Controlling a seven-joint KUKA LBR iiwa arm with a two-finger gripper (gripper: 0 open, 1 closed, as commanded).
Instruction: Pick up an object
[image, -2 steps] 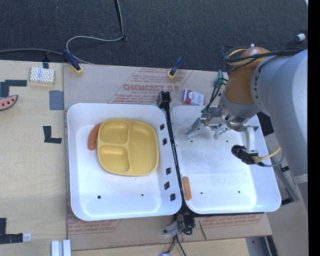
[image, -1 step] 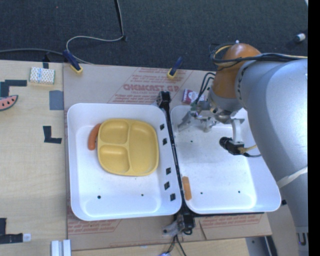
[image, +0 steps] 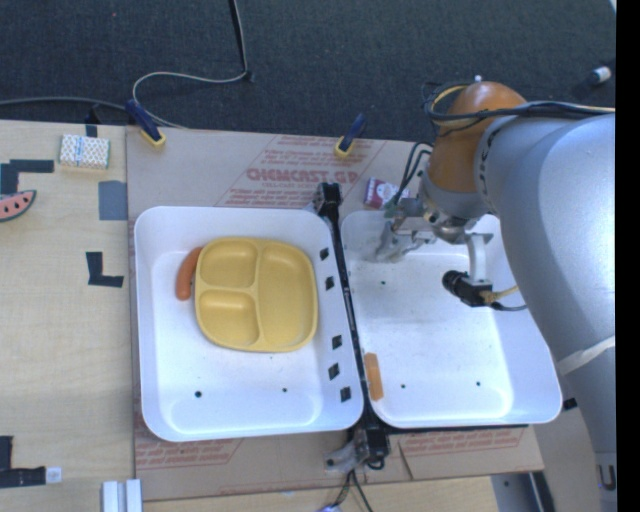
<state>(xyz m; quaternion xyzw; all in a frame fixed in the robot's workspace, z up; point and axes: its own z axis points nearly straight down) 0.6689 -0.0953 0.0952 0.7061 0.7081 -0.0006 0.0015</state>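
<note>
Toward the upper right of the frame, the gripper (image: 392, 243) hangs over the right bin (image: 500, 385); its finger state is unclear. Left bin (image: 165, 400) holds a yellow divided plate (image: 255, 293), touching an orange sausage (image: 184, 275)

Around the cardboard sheet (image: 290, 165): two blue-and-yellow clamps (image: 144, 121) (image: 350, 137) on its far edge, black cable (image: 190, 78) beyond, patterned sponge block (image: 84, 152), watermelon-slice toy (image: 14, 205) and black tape marks (image: 100, 272) to its left.
</note>
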